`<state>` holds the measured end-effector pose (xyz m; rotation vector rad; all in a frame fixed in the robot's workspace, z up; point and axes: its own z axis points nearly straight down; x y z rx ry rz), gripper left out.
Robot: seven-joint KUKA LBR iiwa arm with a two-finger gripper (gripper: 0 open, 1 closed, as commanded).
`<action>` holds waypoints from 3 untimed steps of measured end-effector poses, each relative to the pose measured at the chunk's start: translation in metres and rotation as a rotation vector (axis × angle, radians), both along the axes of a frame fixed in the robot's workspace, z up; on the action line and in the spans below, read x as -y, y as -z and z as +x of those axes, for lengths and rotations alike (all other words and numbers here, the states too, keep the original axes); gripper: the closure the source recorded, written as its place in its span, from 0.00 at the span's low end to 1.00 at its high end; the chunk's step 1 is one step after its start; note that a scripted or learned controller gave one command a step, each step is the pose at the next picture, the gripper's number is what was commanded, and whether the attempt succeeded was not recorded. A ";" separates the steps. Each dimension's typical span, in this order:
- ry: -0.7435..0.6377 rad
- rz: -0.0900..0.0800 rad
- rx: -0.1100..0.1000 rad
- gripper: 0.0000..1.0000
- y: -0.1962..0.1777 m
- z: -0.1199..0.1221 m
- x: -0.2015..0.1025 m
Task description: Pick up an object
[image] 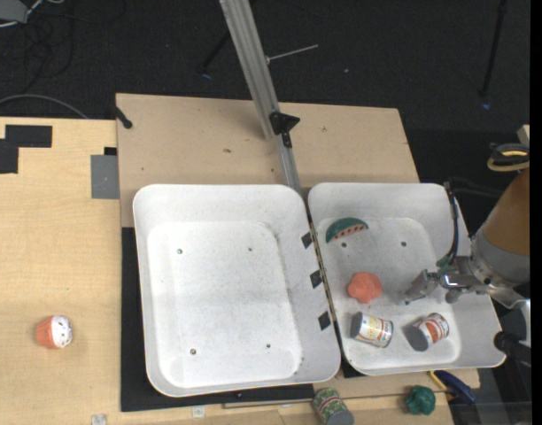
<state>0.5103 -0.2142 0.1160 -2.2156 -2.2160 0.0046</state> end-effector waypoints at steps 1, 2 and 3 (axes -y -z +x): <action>0.001 -0.003 0.006 0.00 0.024 0.000 0.000; 0.004 -0.002 0.006 1.00 0.014 0.000 0.000; -0.001 -0.004 0.009 1.00 -0.030 0.006 0.001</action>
